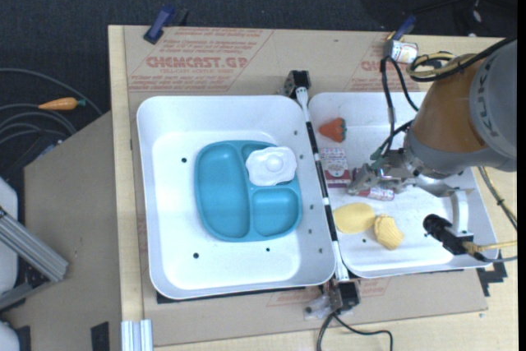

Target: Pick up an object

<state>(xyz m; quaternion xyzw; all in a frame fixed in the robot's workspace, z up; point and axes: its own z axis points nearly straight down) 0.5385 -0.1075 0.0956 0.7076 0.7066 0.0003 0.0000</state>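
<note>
At centre right, in the right bin [362,263], the gripper [370,181] is lowered over a small packet [335,164], jaw state indiscernible; a firm closing is judged next.

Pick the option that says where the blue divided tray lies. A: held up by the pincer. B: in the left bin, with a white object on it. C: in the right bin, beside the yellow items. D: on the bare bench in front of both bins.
B: the blue divided tray lies flat in the left bin, and a white object sits on its upper right compartment.
</note>
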